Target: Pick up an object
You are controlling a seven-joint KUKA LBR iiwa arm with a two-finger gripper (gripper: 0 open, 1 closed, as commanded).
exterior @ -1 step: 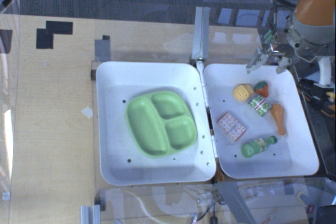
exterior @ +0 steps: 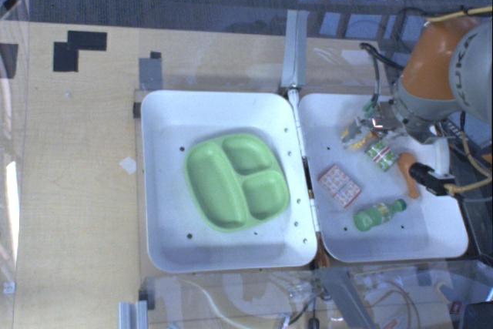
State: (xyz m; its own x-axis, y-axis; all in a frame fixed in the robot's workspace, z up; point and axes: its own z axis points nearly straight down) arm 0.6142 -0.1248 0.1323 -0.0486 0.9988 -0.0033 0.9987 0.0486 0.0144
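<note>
I see gripper (exterior: 368, 127) low in right bin (exterior: 447, 239), 12 o'clock end, among small packets (exterior: 380, 155); can't tell grip state. Green bottle (exterior: 378, 214) at 6 o'clock. Green tray (exterior: 236, 181) in left bin (exterior: 166, 166).

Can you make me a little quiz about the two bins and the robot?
1. True or false: the green tray lies in the left bin.
2. Which lies nearest the right bin's front edge? A) green bottle B) checkered packet C) orange thing
3. Fill in: the gripper is over the ____ bin.

Key: 1 true. 2 A. 3 right.
</note>
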